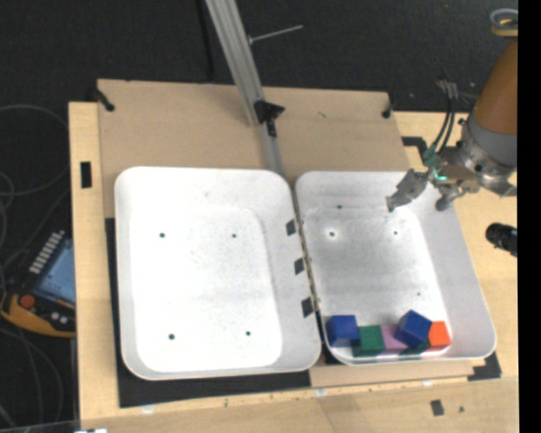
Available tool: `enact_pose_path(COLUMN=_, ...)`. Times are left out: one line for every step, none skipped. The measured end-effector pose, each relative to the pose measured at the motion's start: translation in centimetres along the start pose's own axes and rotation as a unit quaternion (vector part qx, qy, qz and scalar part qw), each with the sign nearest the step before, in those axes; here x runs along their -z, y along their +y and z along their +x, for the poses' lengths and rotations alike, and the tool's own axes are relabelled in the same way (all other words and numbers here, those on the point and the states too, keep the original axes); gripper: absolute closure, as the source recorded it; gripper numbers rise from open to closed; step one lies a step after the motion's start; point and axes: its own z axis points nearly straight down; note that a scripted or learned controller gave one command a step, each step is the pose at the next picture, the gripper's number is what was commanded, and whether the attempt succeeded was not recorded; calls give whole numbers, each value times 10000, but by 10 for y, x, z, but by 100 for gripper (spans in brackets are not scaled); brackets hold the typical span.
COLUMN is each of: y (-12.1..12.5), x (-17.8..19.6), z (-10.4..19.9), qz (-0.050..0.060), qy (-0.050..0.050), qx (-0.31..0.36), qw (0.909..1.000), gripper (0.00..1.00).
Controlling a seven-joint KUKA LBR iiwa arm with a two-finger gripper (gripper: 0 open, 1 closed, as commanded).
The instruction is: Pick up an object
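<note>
While hanging over the far right corner of the right bin (451,269), gripper (422,191) spread and pinching nothing, well apart from the 5 blocks (388,332) huddled along the near wall, straight toward the camera, blue block (415,327) nearest.

position: fixed above the bench (207,115)
facing: down, at a slant
range: far enough to take in both bins (left bin (135,242), right bin (460,269))
</note>
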Motion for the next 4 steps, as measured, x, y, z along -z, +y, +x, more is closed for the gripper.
enact_pose_path(y=-82, x=-41, z=55, qz=40, qy=20, qx=-12, qw=10000, gripper=0)
enact_pose_path(y=-86, x=-19, z=36, qz=-12, qy=-4, qx=-15, qw=10000, gripper=0)
enact_pose_path(y=-86, x=-20, z=37, qz=-8, qy=2, qx=-29, qw=10000, gripper=0)
enact_pose_path(y=-86, x=-20, z=36, qz=-12, qy=0, qx=-43, qw=10000, gripper=0)
